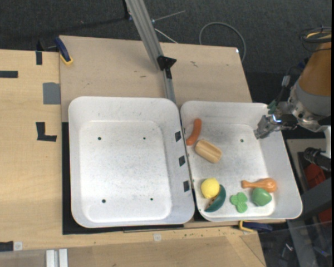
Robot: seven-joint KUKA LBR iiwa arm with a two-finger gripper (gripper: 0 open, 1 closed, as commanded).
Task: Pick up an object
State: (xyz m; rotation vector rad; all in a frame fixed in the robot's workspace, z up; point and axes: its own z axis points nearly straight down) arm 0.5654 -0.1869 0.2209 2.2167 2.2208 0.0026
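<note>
Objects lie in the right bin (278,149): an orange sausage (194,131) and a tan roll (208,151) near its left wall, with a lemon (210,188), green pieces (250,199) and a drumstick (260,184) along the front. The gripper (264,127) hangs over the bin's right rim, holding nothing. The roll sits apart from its neighbours, likely the easiest pick with a straight descent. The left bin (78,166) stands beside.

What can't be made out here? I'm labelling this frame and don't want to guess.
- Gripper, camera view: small and blurred at the right bin's rim; finger state unreadable.
- Dark green item: partly hidden under the yellow lemon-like toy; identity unclear.
- Arm: cut off by the right edge.
</note>
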